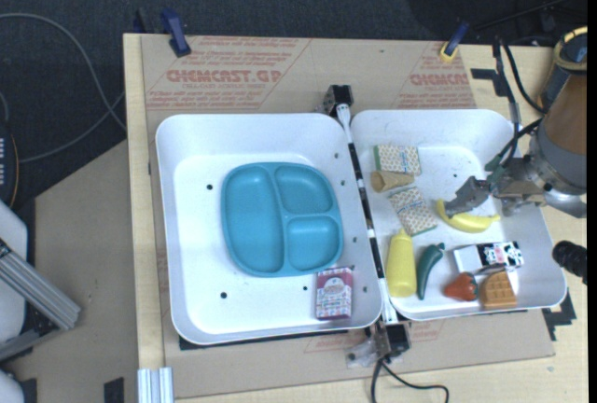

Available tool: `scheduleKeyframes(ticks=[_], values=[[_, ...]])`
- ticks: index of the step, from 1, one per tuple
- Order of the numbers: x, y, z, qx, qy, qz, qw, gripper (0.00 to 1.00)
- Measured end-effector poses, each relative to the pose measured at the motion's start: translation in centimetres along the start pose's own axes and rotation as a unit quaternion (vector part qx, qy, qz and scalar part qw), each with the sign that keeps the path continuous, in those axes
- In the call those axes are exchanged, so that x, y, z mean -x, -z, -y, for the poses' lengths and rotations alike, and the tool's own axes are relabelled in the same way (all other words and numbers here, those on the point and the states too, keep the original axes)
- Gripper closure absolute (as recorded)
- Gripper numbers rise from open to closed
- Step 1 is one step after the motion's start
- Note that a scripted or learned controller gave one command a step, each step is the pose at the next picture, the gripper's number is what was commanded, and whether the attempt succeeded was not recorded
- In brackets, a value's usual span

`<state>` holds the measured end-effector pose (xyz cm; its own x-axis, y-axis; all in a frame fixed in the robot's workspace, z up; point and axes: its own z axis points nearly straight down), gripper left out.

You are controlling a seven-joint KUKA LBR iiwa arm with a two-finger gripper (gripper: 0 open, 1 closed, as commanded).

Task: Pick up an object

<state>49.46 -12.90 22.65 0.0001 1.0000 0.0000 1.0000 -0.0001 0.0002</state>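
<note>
Over the right bin (438, 123) the gripper (464, 200) hovered just above the banana (469, 222); whether it was open or closed could not be told.

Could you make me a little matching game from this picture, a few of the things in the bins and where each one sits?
Things:
1. blue divided plate
2. yellow bottle
3. banana
4. small patterned carton

Places:
A. right bin, next to the hand
B. middle of the left bin
C. left bin, front right corner
D. right bin, along its left wall

Pairs: 1-B, 2-D, 3-A, 4-C
</note>
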Motion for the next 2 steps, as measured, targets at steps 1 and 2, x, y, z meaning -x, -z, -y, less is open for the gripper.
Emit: scheduleKeyframes(ticks=[1, 2], values=[[-1.9, -12.8, -0.5, 0.002, 0.000, 0.001, 1.0000, 0.00], [-3.2, -14.2, 0.3, 0.000, 0.000, 0.000, 1.0000, 0.00]])
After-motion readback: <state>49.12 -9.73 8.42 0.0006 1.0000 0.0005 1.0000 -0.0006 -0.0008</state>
